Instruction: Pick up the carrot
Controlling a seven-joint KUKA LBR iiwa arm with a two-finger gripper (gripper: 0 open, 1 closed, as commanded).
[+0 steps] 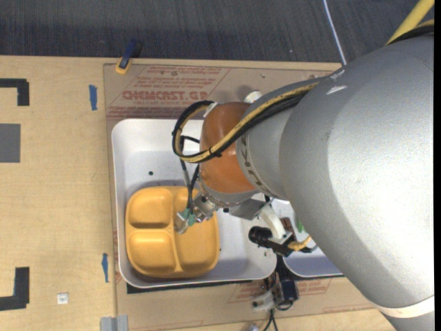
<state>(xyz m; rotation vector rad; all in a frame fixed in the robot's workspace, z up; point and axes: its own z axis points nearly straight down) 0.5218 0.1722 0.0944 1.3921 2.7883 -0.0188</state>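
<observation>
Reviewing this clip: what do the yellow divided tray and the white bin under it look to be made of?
The yellow divided tray looks like moulded plastic, matte with a soft sheen: rounded edges, even colour. The shallow white bin seems smooth, glossy plastic too, given its rounded corners and light glare, though painted metal can't be ruled out.

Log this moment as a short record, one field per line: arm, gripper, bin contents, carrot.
arm: grey arm with orange band, reaching in from the right over the left bin
gripper: gripper low over the yellow tray, at its right compartment; finger state hidden
bin contents: yellow divided tray in the near part of the left bin
carrot: cannot be made out; nothing seen held
</observation>
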